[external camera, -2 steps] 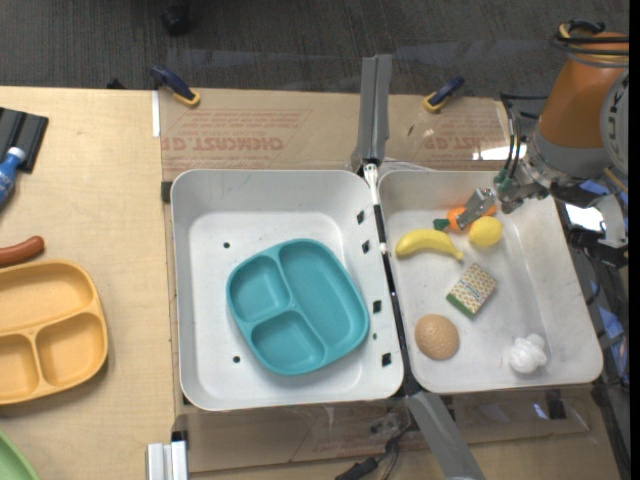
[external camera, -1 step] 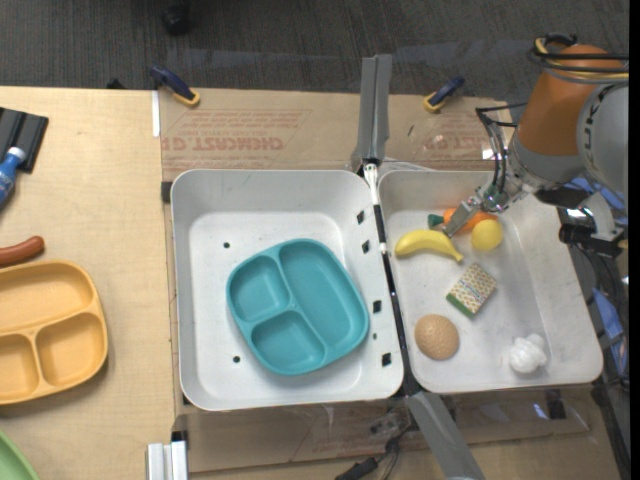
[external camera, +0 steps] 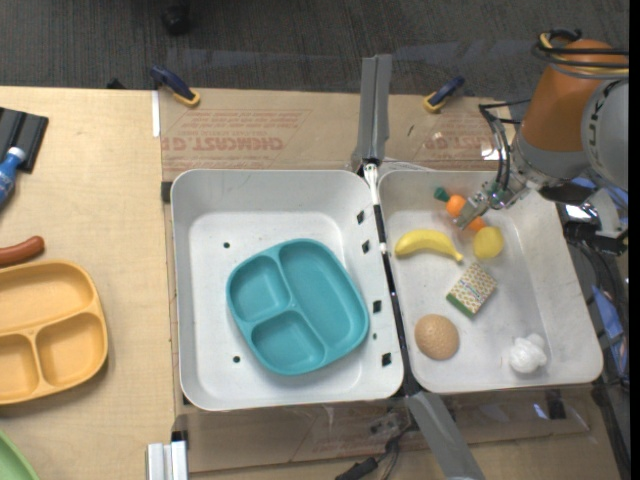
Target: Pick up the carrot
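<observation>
A pale wooden surface (external camera: 90, 168) bears 2 white bins; mirrored lettering on cardboard (external camera: 235, 133) behind them is unreadable. In the right bin (external camera: 560, 268), far end, the carrot (external camera: 453, 204) sits just beside the hand (external camera: 478, 208), grip cannot be told

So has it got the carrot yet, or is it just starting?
Done: the gripper has reached the right bin, right at the carrot. In hand: closing in on it; a grasp isn't visible. Left: gripping and lifting; the carrot lies in the bin.
</observation>
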Tool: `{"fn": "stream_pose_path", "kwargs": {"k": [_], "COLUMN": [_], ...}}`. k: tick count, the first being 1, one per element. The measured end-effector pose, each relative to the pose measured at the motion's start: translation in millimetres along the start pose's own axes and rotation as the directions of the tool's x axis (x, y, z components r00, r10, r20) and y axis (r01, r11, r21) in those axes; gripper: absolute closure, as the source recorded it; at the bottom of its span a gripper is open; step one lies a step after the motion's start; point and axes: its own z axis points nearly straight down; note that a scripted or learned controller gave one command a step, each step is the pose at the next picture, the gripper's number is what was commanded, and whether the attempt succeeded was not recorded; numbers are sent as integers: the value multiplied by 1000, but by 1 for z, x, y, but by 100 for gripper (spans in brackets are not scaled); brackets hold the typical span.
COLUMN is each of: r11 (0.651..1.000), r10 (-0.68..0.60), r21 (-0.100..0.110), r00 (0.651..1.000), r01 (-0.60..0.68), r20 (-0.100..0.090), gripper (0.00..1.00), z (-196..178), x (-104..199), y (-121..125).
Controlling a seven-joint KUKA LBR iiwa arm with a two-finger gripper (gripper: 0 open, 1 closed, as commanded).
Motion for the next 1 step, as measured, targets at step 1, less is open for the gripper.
{"fn": "stream_pose_path", "kwargs": {"k": [1], "r11": [979], "r10": [202], "r21": [-4], "r00": [979], "r01": [-202], "r20": [0], "gripper": [100], "z": [-122], "x": [86], "y": [9]}}
